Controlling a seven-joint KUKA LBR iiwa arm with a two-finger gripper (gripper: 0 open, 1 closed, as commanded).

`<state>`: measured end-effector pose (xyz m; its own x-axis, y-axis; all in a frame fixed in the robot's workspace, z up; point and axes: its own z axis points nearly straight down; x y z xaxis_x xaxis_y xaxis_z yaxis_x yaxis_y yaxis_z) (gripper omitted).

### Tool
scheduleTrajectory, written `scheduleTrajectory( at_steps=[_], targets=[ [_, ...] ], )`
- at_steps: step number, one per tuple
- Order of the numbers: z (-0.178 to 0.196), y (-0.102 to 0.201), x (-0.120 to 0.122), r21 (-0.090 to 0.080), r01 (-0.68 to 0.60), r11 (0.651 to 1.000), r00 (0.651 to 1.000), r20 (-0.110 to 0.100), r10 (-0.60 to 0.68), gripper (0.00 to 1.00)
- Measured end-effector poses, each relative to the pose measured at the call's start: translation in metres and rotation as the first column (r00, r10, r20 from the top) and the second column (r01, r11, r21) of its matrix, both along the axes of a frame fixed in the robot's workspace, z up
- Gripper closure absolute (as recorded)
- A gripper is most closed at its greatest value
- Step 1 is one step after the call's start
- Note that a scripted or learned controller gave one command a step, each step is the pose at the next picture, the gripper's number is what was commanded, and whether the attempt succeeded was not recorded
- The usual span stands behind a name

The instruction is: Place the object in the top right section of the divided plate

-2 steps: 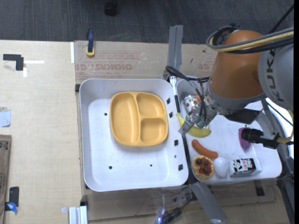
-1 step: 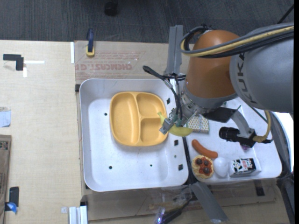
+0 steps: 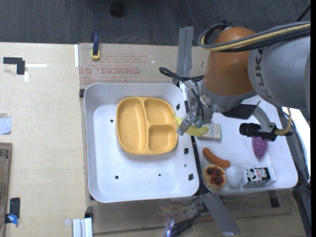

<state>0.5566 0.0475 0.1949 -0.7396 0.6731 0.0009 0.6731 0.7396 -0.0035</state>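
grey arm [image 3: 276, 68] overhead, sausage [image 3: 216, 157], tart [image 3: 215, 177], milk carton [image 3: 258, 176] beside divided plate [image 3: 146, 125]

This is a robotics lab. A grey and orange arm [image 3: 247, 68] with bundled cables reaches over a plywood bench [image 3: 39, 132] bearing two white bins [image 3: 98, 181]. Cardboard [image 3: 128, 63] is clamped to the bench by a blue and yellow clamp [image 3: 95, 46]. Toy food [image 3: 216, 156] lies in the right bin, a yellow plate [image 3: 145, 125] in the left. Dark carpet [image 3: 74, 9] covers the floor.
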Motion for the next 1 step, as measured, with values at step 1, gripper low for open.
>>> scheduleTrajectory(
  at_steps=[1],
  targets=[
    [-0.0063, 0.0426, 0.0156, -0.002, 0.294, 0.956, 0.956, 0.000, -0.294, 1.00]
  ],
)
